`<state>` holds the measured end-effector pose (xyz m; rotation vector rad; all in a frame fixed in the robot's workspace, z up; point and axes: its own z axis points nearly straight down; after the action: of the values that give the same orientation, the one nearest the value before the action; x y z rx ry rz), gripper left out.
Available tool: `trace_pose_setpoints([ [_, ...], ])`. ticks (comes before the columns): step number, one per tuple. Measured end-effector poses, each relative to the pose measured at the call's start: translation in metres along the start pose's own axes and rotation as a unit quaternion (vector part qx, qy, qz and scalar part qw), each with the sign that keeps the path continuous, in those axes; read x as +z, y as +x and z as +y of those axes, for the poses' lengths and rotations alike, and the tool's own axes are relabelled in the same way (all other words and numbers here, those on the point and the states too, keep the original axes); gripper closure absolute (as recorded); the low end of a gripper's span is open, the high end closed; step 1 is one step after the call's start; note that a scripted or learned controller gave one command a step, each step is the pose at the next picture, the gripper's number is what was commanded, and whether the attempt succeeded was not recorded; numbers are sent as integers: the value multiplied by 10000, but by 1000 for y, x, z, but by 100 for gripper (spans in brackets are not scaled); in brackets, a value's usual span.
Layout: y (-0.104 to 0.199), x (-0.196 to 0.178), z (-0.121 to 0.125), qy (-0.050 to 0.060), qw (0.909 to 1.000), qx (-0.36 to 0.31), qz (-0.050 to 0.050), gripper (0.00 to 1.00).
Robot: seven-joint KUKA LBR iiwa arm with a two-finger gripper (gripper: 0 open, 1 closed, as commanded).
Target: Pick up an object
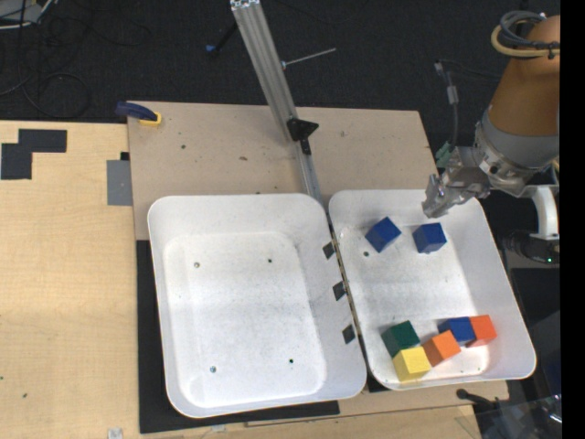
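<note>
The gripper (437, 201) hangs over the right bin's (512, 318) far edge, just above a blue cube (429, 238). Nothing sits in it; whether it is released or clenched, I cannot tell.

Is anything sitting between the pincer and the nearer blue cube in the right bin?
Nothing visible. The pincer hangs just above and beside the blue cube, with bare bin floor between them. The second blue cube lies off to the side.

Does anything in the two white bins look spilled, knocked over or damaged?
Nothing stands out. All the small cubes sit inside the right white bin: two blue cubes near the gripper, the rest clustered at its near corner.
</note>
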<state>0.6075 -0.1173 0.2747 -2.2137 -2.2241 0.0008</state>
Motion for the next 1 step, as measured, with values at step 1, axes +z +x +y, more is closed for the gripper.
trace_pose_setpoints([
  [1, 51, 5, -20, 6, 10000, 8, 2, 100],
])
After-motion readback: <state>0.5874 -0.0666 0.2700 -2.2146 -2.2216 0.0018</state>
